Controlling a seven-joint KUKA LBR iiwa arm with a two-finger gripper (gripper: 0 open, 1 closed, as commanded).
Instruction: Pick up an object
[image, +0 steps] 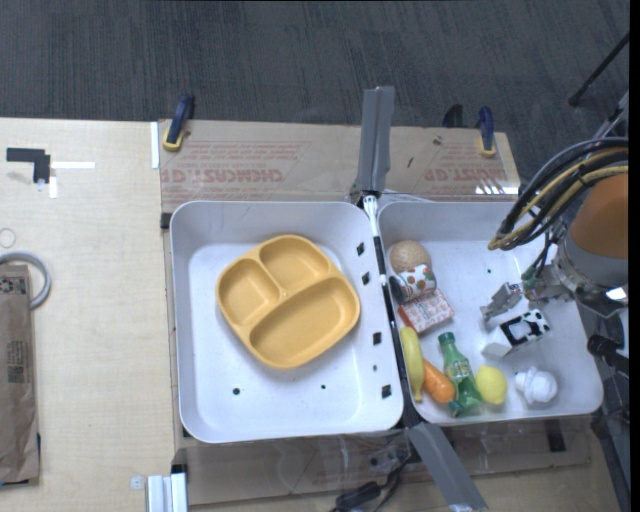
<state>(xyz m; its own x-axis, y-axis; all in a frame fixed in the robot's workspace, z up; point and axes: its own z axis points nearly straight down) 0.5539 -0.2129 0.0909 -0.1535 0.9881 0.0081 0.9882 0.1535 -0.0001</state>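
The right bin (470, 232) holds several small items. A brown muffin toy (410, 258) lies at its left, with a red and white box (427, 311) just below it. Along the front lie a yellow banana (411, 358), an orange carrot (437, 380), a green bottle (458, 372), a yellow lemon (490, 385) and a white round piece (535, 386). My gripper (500, 302) hangs low over the bin's right half, above and left of a black and white object (524, 328). Nothing shows in its grasp.
The left bin (200, 330) bears a yellow divided plate (288, 300). A grey divider bar (375, 140) runs between the bins at the back. The arm's orange band (605, 215) and cables (550, 190) stand over the right bin's right rim.
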